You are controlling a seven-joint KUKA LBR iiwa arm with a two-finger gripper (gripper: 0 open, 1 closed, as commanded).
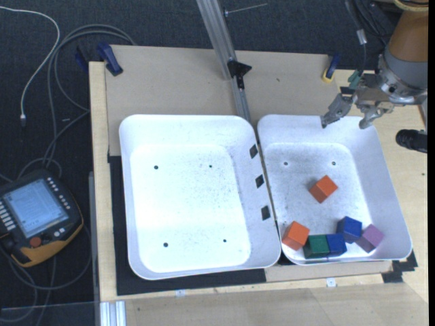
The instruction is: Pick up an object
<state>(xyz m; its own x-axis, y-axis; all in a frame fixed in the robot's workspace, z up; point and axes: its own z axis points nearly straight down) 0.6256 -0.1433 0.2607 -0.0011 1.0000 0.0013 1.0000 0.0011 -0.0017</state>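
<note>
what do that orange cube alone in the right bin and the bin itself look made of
Lone orange cube: painted wood or hard plastic, matte; flat even faces, crisp edges, no glare. Cannot tell which. Shallow white right bin: likely moulded plastic, smooth; rounded corners, thin curved rim, dark speckling on its floor.

My arm (pixel 404 66) is cut off by the top and right edges, so I see almost nothing above the orange band (pixel 411 39). The metal post (pixel 214 26) runs out of the top edge. At the left, the handheld pendant (pixel 51 240) is clipped by the picture's edge, and its screen (pixel 34 212) is too small to read. In the right bin (pixel 387 182), the green block (pixel 316 246) sits low against the near rim (pixel 340 260), its lower face perhaps hidden by it.
</note>
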